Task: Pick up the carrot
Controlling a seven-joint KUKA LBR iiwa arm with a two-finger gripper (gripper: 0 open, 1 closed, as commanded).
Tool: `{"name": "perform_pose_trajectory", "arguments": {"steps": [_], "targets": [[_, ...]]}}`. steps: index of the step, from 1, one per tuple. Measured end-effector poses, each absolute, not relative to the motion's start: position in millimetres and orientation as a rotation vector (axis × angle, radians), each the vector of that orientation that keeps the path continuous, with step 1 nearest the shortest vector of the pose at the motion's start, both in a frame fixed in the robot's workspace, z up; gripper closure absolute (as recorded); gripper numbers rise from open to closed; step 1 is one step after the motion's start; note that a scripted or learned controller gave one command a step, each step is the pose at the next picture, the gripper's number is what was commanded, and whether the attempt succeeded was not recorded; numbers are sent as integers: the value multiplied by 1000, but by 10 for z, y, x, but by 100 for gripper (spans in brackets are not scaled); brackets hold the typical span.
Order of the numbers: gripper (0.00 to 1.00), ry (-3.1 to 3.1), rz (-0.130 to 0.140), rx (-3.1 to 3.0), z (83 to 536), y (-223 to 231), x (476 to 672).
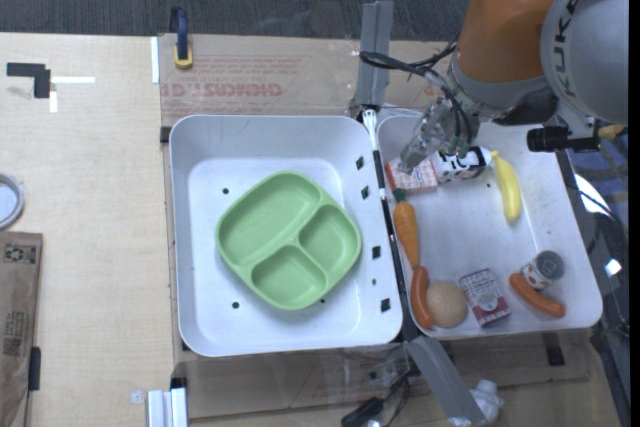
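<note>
The carrot (406, 229) is orange with a small green top. It lies lengthwise along the left wall of the right bin (574, 215), top end pointing to the back. My gripper (424, 147) hangs over the back left part of that bin, above a red and white packet (416, 177). It is a short way behind the carrot's top end and apart from it. Nothing shows held in it.
The left bin (190, 215) holds a green divided plate (288, 240). In the right bin lie a banana (509, 185), a black and white item (466, 162), a tan round item (447, 304), a small red box (485, 297), a can (546, 267) and an orange sausage (537, 296).
</note>
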State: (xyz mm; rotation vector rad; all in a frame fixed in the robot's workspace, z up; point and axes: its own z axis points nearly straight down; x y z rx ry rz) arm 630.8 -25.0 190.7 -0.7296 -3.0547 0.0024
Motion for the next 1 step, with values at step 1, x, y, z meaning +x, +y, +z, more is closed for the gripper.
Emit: {"name": "perform_pose_trajectory", "arguments": {"steps": [1], "targets": [[100, -3016, 3, -867, 1883, 465, 6226]]}}
